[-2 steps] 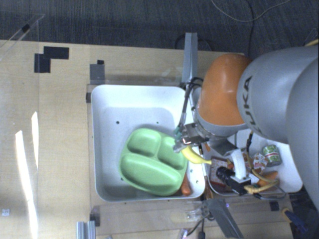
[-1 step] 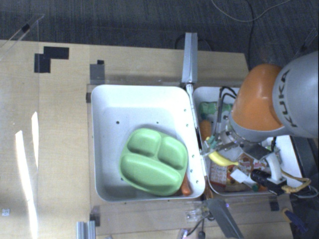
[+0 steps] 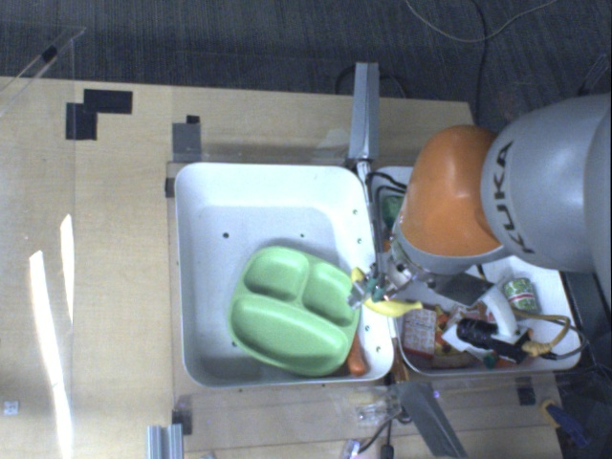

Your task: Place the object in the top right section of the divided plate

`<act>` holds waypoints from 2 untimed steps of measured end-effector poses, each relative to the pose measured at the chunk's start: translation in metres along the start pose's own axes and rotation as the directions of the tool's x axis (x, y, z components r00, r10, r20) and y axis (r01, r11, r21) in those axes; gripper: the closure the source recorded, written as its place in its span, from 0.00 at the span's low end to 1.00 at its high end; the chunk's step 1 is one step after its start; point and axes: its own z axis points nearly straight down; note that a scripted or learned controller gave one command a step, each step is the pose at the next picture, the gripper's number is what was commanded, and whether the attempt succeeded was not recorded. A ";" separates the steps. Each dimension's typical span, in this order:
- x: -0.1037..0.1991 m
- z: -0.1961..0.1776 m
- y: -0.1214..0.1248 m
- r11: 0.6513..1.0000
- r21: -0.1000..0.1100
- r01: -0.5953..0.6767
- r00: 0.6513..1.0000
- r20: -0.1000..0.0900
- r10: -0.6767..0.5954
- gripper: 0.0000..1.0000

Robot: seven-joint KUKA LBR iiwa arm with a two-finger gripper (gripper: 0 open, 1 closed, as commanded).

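A green divided plate (image 3: 292,309) lies in the left white bin (image 3: 220,218), toward its front right corner. Its two smaller sections face the back, the large one the front. My gripper (image 3: 370,290) hangs over the rim between the two bins, right at the plate's right edge. A yellow object like a banana (image 3: 390,306) shows just below and to the right of the fingertips, touching them or very close; whether it sits between the fingers I cannot make out. An orange piece (image 3: 357,360) pokes out at the plate's front right edge.
The right bin (image 3: 564,352) holds several small items: a red-and-white packet (image 3: 419,331), a green-labelled can (image 3: 521,295), a white bottle (image 3: 492,306) and a black tool with a yellow cable (image 3: 497,340). The arm's orange band (image 3: 449,194) covers much of that bin.
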 end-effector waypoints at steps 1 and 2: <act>-0.035 -0.001 0.021 0.999 -0.001 0.036 0.999 0.002 -0.036 1.00; -0.035 -0.001 0.021 0.999 -0.001 0.036 0.999 0.001 -0.036 0.00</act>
